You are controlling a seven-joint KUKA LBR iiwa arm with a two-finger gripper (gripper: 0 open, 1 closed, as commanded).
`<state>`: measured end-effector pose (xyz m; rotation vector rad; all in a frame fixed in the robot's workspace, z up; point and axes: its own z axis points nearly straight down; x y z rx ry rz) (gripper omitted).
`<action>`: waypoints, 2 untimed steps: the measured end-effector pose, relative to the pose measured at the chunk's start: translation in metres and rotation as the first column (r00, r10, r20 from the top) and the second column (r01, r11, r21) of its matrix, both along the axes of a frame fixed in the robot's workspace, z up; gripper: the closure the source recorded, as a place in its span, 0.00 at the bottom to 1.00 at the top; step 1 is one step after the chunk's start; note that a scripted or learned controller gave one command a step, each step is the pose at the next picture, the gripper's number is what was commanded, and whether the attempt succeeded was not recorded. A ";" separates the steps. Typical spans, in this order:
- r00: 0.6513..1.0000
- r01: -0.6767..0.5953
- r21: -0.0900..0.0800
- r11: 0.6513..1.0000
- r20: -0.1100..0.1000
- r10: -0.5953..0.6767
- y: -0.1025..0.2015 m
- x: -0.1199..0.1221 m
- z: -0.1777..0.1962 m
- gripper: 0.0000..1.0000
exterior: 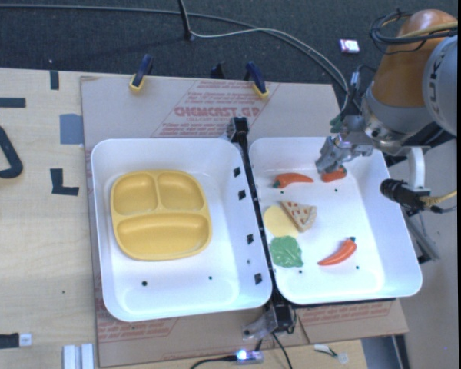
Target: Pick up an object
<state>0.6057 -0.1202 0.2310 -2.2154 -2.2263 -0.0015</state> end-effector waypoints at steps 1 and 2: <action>1.000 0.000 0.000 1.000 -0.001 0.000 0.053 0.010 -0.011 1.00; 1.000 0.000 0.000 1.000 0.000 0.000 0.105 0.021 -0.002 1.00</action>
